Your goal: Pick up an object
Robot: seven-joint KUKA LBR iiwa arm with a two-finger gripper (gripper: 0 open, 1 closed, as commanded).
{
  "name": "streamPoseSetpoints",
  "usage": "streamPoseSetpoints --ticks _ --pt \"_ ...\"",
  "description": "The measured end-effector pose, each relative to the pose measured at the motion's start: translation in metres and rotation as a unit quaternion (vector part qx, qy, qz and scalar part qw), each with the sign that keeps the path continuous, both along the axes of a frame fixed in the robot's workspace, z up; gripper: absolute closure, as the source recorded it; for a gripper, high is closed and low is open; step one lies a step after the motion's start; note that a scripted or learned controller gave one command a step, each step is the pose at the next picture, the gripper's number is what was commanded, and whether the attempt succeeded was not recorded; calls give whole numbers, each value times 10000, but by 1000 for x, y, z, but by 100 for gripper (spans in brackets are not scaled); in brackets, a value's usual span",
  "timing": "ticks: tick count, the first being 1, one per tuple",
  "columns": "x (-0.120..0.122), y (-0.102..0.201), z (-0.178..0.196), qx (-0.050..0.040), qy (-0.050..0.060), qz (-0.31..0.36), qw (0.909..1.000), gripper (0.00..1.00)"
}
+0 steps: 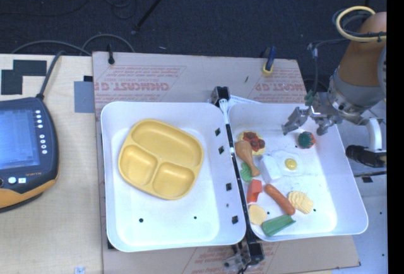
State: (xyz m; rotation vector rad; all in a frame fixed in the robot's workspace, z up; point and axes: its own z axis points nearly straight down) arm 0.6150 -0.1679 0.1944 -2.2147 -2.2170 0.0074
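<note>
One gripper [307, 122] hovers just above small green-red toy [306, 139], fingers spread, nothing between them; toy right of fried egg [289, 164]; approach step; next: descend, clench on toy.

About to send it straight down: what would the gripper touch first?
Probably the small green and red ball, which lies right under the gripper in the right bin. Depth is hard to judge from this slant.

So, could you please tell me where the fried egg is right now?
The fried egg lies in the right bin, near its middle, with the sausage below it and the small green and red ball above it to the right.
</note>
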Motion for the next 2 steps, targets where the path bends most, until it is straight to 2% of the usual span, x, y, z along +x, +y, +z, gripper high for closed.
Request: streamPoseSetpoints --ticks 1,2 --pt "0 0 6 11 38 7 10000 100" --pt "-1 76 -105 -18 -4 11 10000 100"
